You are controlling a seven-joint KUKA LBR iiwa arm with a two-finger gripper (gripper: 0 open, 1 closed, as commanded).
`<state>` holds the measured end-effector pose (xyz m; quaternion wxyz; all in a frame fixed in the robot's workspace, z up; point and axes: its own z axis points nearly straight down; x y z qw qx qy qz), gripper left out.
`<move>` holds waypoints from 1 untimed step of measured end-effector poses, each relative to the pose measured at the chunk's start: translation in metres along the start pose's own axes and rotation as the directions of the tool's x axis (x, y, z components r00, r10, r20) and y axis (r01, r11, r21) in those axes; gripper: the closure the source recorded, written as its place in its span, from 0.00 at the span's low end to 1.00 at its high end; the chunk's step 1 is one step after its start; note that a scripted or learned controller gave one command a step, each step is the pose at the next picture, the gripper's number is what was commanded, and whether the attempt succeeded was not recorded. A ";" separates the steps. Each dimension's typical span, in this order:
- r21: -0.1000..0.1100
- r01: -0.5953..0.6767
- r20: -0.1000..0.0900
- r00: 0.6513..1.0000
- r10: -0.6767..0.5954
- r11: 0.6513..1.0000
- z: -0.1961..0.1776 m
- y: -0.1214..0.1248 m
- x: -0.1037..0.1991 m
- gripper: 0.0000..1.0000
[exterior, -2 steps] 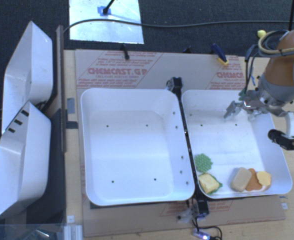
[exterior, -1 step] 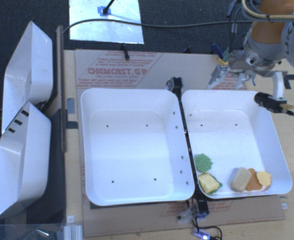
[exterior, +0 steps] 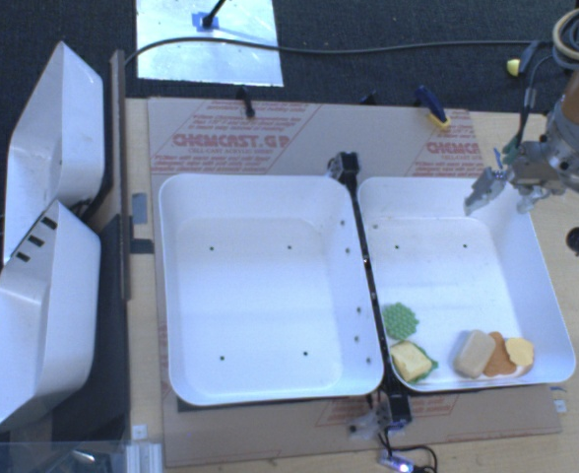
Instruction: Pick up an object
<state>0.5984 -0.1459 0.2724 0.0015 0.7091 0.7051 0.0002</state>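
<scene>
Nearest me, a yellow-green sponge [exterior: 412,361], a green scrubber [exterior: 400,317] and a tan-orange piece [exterior: 493,354] sit at the right bin's [exterior: 437,254] six o'clock edge. My gripper [exterior: 506,187] hovers at its one o'clock corner, fingers apart, gripping nothing; picking remains undone.

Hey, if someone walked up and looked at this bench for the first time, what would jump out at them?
Probably the small cluster of objects along the near edge of the right bin: a green bumpy piece, a yellow sponge, and a beige block against an orange item. Next, the arm's end effector hovering over that bin's far right corner, well away from the cluster.
</scene>
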 end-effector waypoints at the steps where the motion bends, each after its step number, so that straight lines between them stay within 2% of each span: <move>1: 0.005 0.002 -0.002 1.000 -0.002 1.000 0.044 0.011 -0.057 0.00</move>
